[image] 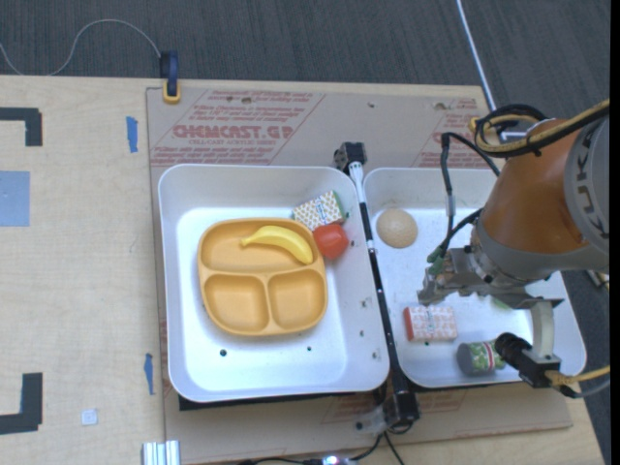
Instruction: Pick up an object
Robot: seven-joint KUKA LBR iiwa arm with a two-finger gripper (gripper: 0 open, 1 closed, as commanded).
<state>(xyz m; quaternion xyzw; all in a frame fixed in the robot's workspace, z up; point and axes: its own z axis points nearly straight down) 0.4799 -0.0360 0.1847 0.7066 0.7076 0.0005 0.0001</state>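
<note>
My gripper [441, 287] hangs over the right bin [567, 332], just above and slightly right of a small red-and-white patterned box [430, 324] lying on the bin floor. No object shows between it and the box. A beige ball [396, 228] rests near the right bin's far left corner. Close to that bin's front edge lies a grey can with a green end [479, 357]. The grey and orange arm covers much of the bin's right side.
The left bin [184, 289] holds a yellow divided plate [262, 298] with a banana [279, 241] on it. A red round object [331, 242] and a small patterned box [319, 210] sit beside the plate's far right. A rail [373, 279] separates the bins.
</note>
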